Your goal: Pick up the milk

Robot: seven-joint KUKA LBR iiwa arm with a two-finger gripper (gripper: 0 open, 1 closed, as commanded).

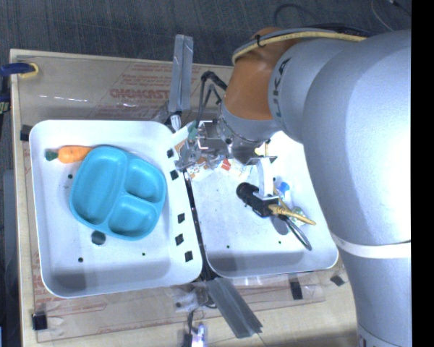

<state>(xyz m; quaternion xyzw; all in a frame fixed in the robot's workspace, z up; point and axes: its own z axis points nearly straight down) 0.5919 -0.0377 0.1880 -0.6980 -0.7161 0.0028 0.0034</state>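
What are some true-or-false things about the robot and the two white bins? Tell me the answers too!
1. The blue plate lies in the left bin. True.
2. The carrot lies on the blue plate. False: it lies on the bin's floor, beside the plate's upper left edge.
3. The robot's hand is over the middle of the left bin. False: it is at the upper left corner of the right bin, close to the wall between the two bins.
4. The arm is grey with an orange band. True.
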